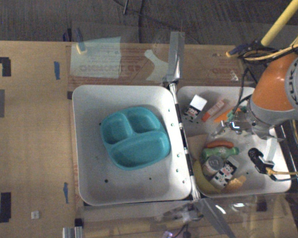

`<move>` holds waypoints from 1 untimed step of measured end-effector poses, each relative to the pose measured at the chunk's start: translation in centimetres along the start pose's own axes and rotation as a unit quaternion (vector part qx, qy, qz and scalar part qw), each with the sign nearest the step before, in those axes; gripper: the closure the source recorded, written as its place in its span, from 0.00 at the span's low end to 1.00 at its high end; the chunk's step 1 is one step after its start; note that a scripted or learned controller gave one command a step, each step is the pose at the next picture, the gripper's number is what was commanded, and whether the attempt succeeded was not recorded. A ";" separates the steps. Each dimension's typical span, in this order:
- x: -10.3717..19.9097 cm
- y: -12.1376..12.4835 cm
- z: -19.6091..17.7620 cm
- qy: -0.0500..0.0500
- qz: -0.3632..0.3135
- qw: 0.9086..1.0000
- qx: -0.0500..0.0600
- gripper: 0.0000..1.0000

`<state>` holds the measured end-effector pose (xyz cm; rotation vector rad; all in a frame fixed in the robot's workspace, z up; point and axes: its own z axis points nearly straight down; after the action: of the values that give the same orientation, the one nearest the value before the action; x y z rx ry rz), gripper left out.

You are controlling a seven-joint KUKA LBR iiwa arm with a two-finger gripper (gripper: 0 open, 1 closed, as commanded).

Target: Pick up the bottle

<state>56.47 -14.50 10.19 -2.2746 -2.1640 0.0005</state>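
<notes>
Gripper (232, 126) at centre right of frame, finger opening impossible to tell, green bottle (217, 153) lying just below it, apart, in right bin (283, 185)

Robotics laboratory test bench.

Findings: a plywood bench (30, 148) carries two shallow white bins (84, 133) side by side, with blue tape marks (56, 69) and black corner markers (2, 66) fixed to its surface. An industrial arm (278, 93) with an orange band stands at the right, cables (268, 53) trailing behind it. Dark carpet (49, 9) lies beyond the bench.
</notes>
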 end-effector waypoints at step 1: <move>-2.5 -2.6 1.2 0.000 0.070 0.997 -0.007 0.00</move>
<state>53.75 -16.91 9.01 -2.4289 -2.0050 -0.0145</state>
